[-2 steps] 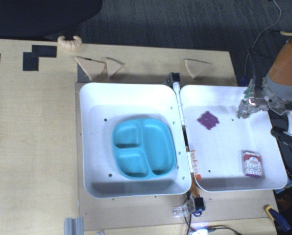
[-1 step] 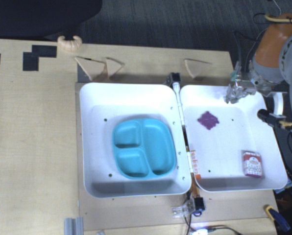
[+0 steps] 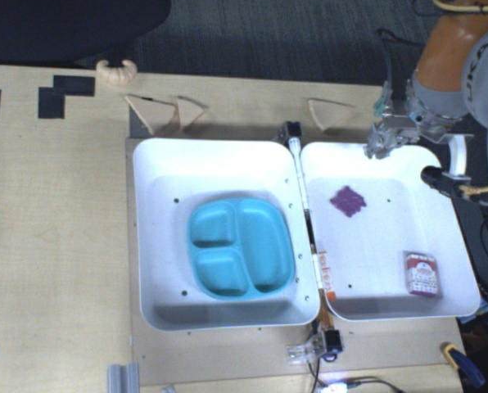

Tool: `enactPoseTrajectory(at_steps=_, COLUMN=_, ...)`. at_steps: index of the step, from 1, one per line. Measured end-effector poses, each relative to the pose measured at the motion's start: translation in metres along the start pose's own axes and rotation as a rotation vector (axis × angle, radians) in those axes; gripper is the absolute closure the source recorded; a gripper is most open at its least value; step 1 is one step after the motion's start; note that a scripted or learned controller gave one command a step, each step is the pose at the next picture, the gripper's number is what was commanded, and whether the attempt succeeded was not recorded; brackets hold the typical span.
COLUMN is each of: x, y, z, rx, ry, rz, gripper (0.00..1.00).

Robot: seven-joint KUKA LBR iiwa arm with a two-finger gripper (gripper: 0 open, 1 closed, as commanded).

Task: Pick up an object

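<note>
A small purple object point(image 3: 348, 201) lies on the floor of the right bin point(image 3: 449, 219), toward its back left. A red and white packet point(image 3: 422, 273) rests near that bin's front right corner. A turquoise divided tray point(image 3: 240, 246) sits in the left bin point(image 3: 158, 219). My gripper point(image 3: 381, 143) hangs over the back rim of the right bin, up and to the right of the purple object, with nothing visibly between its fingers. The grey arm with its orange band point(image 3: 445, 56) comes in from the upper right.
A central divider point(image 3: 305, 211) with a black clamp point(image 3: 291, 131) separates the two bins. Cables and a connector point(image 3: 326, 346) lie at the bench's front edge. A small tan object point(image 3: 115, 72) sits at the bench's back left.
</note>
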State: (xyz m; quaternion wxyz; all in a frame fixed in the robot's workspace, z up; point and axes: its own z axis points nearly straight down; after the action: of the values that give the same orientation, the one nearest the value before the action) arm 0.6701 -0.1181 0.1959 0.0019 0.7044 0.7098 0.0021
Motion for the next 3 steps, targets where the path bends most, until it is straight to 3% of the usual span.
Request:
enactPoseTrajectory(at_steps=1, x=-0.001, y=-0.001, z=0.001, rx=0.001, ry=-0.001, rz=0.001, gripper=0.00)
enactPoseTrajectory(at_steps=2, x=-0.005, y=-0.001, z=0.110, rx=0.000, ry=-0.001, rz=0.003, gripper=0.00)
enactPoseTrajectory(at_steps=3, x=-0.004, y=0.001, z=0.098, rx=-0.004, ry=-0.002, rz=-0.002, gripper=1.00)
